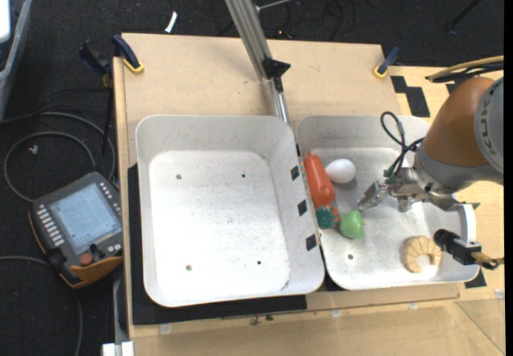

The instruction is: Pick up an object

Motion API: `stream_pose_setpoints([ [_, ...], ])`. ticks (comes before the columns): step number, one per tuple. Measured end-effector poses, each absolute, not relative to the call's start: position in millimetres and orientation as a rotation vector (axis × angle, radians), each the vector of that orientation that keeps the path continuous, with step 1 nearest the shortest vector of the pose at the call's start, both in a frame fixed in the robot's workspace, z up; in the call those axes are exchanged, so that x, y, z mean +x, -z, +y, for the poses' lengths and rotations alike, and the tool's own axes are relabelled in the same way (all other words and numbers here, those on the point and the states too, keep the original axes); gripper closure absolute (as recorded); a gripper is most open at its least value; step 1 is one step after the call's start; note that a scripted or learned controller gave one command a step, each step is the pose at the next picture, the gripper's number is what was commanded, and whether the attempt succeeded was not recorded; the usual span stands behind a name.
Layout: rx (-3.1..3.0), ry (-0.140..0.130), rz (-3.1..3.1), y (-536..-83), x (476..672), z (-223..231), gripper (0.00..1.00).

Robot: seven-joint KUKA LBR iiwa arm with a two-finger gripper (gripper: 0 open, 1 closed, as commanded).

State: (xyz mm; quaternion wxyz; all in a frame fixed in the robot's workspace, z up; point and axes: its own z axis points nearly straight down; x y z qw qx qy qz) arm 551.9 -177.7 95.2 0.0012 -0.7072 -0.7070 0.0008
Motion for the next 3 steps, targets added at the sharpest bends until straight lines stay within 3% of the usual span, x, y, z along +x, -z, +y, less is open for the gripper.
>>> stream_pose_setpoints([
  [1,-2.223,0.001,-2.221,-108,552.9,-178,1.0],
  [3,-2.221,0.006,-2.231,-216,559.8,-162,1.0],
])
